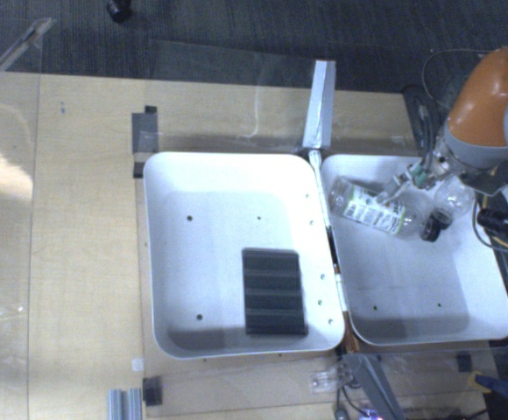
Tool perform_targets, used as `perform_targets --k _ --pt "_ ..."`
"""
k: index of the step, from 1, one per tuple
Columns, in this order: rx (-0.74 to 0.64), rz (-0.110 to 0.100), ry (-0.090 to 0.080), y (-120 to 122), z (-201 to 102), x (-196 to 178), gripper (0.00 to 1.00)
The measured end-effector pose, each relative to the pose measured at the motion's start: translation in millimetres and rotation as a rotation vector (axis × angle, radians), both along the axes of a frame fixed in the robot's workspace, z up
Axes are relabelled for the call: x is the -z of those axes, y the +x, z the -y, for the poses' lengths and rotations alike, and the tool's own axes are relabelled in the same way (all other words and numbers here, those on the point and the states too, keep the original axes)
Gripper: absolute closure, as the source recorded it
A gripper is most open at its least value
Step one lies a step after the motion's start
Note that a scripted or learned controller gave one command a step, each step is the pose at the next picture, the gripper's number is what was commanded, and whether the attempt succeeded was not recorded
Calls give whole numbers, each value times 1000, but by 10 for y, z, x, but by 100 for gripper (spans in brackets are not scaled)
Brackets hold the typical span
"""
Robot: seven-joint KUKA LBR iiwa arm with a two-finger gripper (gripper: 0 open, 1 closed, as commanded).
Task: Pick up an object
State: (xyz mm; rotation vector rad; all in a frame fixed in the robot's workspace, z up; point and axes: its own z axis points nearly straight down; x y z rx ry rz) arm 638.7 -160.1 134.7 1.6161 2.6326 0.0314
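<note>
A clear plastic bottle [372, 208] with a white and green label lies on its side in the back of the right bin [429, 309], its black cap [433, 227] pointing right. My gripper [423, 178] hangs below the orange-banded wrist [490, 90], low over the bottle's right end near the bin's back wall. Whether it touches the bottle I cannot tell. A black ribbed block [274, 291] lies flat in the front part of the left bin [193, 234].
A metal divider post [319, 108] stands behind the seam between the bins. Cables [499, 226] hang at the right bin's right rim. A clear panel [9, 191] covers the bench on the left.
</note>
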Motion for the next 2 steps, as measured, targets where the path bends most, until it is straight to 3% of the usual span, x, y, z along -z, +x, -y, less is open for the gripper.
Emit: perform_targets --k 2 --pt "-123 5 -12 23 -22 2 0"
